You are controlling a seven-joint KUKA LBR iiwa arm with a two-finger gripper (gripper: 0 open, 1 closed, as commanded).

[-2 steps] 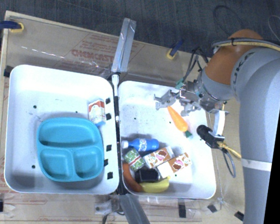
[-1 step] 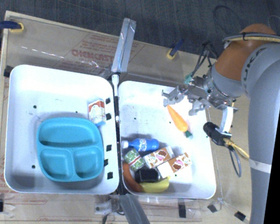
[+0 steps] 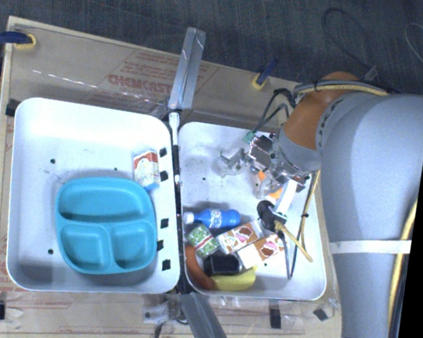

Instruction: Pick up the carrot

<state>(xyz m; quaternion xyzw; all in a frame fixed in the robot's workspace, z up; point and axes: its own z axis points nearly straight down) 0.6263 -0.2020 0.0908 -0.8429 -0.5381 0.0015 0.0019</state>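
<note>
Camera view: we see the end effector (image 3: pixel 246 155) over the right bin (image 3: pixel 197 162), grip state unclear. Carrot (image 3: pixel 196 268) lies well apart, at the near edge.

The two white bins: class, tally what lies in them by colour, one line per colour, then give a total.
Blue: 2, the divided tray in the left bin and the bottle in the right bin.
Orange: 1, the carrot.
Yellow: 1, a banana-like piece.
Black: 1, a small block.
Printed cartons and packets: about 4; they overlap.
Total: about 9.
</note>
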